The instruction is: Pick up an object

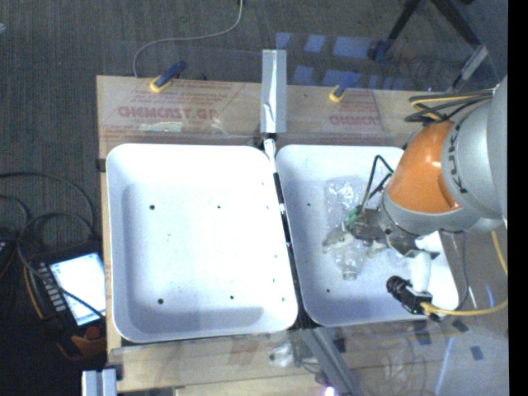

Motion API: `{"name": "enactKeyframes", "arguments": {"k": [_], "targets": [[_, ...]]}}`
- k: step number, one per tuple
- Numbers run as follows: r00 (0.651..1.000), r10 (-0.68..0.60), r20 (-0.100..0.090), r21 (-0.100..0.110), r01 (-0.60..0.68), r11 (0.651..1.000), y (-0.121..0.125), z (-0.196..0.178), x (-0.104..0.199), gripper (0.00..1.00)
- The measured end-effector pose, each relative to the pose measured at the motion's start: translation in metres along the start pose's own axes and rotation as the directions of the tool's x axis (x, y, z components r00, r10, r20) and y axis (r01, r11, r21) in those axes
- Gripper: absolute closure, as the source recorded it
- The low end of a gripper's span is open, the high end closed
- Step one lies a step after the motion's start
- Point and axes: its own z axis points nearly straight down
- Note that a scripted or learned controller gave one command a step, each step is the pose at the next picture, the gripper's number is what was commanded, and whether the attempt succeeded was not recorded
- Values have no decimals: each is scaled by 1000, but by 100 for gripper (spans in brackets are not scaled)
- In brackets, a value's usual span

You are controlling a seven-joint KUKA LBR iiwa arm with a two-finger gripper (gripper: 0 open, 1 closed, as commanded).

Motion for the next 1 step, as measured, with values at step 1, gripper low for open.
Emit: {"name": "enactKeyframes", "arguments": {"k": [1], "targets": [[997,83,3,-12,-83,996,112,4,-4,0]]}}
